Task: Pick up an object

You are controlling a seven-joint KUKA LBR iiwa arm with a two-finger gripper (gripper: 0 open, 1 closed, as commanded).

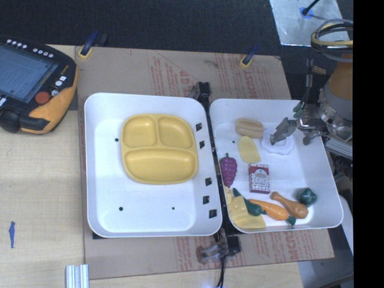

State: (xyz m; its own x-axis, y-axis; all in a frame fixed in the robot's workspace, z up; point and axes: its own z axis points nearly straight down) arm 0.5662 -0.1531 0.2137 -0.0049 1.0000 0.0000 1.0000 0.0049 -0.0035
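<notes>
Arm reaches in from the tabletop's right edge, wrist low over the right bin, near its far right corner. Gripper points down with fingers spread apart, nothing between them, tips just above a small white object on the bin floor. Same bin: bread roll and pale yellow piece near the far side, purple grapes, red box mid-bin, carrot, orange gourd and green item along the near edge. Left bin holds a yellow divided plate. Tablet controller at the tabletop's far left corner
</notes>
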